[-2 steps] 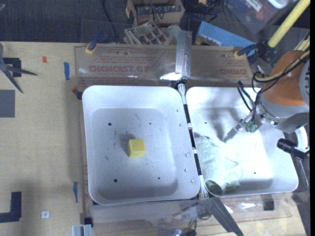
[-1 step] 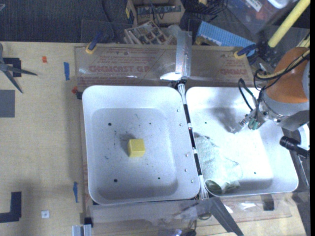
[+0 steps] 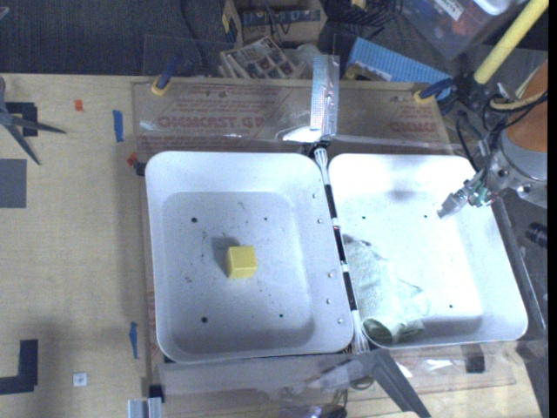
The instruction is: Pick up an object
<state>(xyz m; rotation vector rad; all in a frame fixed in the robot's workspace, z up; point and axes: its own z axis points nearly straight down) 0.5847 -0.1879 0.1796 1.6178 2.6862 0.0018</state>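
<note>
So the yellow block (image 3: 242, 262) sits pretty much dead centre on the floor of the left bin (image 3: 174, 181), a touch toward 6 o'clock of the middle. It's got loads of open floor on every side, well apart from all four sloped walls, nothing touching it. Only some dark specks and scuffs are scattered around it.

The right bin (image 3: 418, 181) is the busier one. A rumpled pale cloth (image 3: 376, 277) lies along its 9 o'clock side, right against the divider where the two bins meet, running down toward 6 o'clock. At the 7 o'clock corner there's a greenish rolled thing (image 3: 389, 327) with its open end facing the camera, lying tipped over and touching the cloth. The rest of that bin's floor, from centre out to 3 o'clock and up to 12, is open.

The gripper (image 3: 454, 204) hangs at about 2 o'clock of the right bin, near the rim on that side, pointing down and toward 8 o'clock. It's small and blurry here, so I honestly can't tell if the pincer is wide or narrow, and I see nothing in it. It's well apart from the block, with the divider between them.

Outside the bins: clear plastic sheeting (image 3: 218, 116) along the 12 o'clock edge, and a yellow rod (image 3: 513, 29) up at 1 o'clock.
</note>
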